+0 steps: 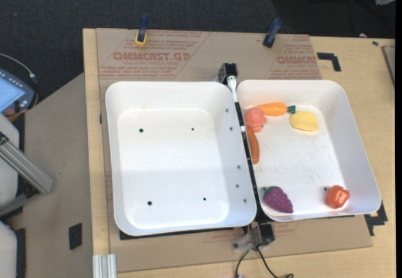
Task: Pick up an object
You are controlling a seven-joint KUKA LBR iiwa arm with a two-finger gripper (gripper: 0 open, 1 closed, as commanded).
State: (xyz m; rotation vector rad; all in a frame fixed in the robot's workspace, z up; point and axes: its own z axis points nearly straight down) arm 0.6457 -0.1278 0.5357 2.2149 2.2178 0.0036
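Waiting in the right white plastic bin (352, 145), six toy foods are spread well apart, presumably so each can be gripped singly: purple grape bunch (277, 199) at seven o'clock, red pepper (337, 196) at five, yellow lemon (304, 121) at one. Nothing has been lifted yet; the tool's state cannot be told.

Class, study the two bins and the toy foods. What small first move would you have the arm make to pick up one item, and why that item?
Probably bring the arm over the right bin and hover above the yellow lemon. All the food lies in that bin, and the lemon sits apart from the carrot and the walls, whereas the pink piece crowds the divider.
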